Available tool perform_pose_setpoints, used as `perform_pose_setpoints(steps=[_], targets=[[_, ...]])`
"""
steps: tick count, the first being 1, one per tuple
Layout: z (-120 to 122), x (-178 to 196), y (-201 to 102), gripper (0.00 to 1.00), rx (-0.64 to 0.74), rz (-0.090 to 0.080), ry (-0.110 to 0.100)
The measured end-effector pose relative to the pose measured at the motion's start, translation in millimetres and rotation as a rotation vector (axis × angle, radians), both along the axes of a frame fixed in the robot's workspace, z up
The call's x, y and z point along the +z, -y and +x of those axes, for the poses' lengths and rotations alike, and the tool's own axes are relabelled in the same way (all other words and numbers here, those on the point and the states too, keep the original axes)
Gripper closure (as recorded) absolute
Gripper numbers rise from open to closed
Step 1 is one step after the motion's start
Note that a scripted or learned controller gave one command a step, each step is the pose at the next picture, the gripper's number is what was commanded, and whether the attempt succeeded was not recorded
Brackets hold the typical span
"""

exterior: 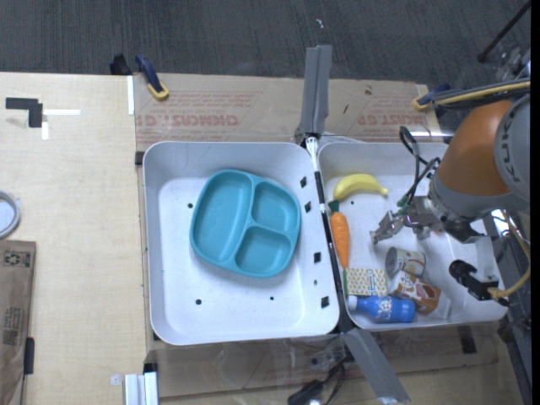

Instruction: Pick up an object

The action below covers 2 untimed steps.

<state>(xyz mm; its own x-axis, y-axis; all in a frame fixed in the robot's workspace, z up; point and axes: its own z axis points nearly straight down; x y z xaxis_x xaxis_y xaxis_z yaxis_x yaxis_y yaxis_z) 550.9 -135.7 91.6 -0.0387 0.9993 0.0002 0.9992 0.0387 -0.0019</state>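
Gripper (390, 229) hovers over bare floor between carrot (339, 236) and can (405, 262).

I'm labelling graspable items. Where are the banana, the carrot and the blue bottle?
banana (359, 186): camera view, middle of its curved body.
carrot (340, 236): camera view, middle of its orange body.
blue bottle (388, 309): camera view, middle of its lying body.

Red lettering is printed on the cardboard sheet (253, 108) lying at the far side of the two bins; it is seen reversed and upside down and cannot be read with certainty. A recycling symbol is printed on the brown cardboard piece (15, 298) at the left edge of the table. No other markings can be read.
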Motion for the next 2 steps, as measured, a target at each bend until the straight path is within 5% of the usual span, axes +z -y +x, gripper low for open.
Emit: perform_pose_setpoints(steps=[1,2], targets=[[0.0,9.1,1.3,1.0,-0.004,0.0,0.0],[0.0,9.0,1.2,0.0,-0.004,0.0,0.0]])
